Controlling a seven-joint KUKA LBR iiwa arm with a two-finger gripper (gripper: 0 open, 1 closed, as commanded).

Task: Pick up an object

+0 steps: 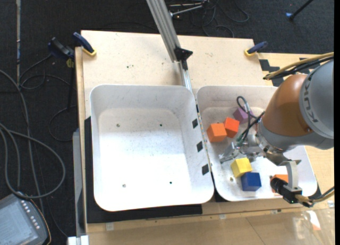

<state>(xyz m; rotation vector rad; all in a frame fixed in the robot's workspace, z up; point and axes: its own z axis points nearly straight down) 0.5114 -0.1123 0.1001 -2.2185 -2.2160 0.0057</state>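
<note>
The right bin (226, 91) holds several small blocks. Two orange blocks (217, 131) lie side by side near its middle, with a purple piece (242, 114) just behind them. A yellow block (241, 166) and a blue block (251, 181) sit together near the front wall. Another orange piece (280, 178) lies at the front right, partly under the arm. My gripper (234, 152) hangs low in this bin, between the orange pair and the yellow block and just above the yellow one. I see no block in its grasp.
The left bin (101, 100) stands beside the right one, sharing a middle wall (197, 132). A slanted metal rail (162, 18) runs from the back to the bins' junction. Clamps (85, 44) hold the bench's back corners. The arm's bulk (297, 116) covers the right bin's right side.
</note>
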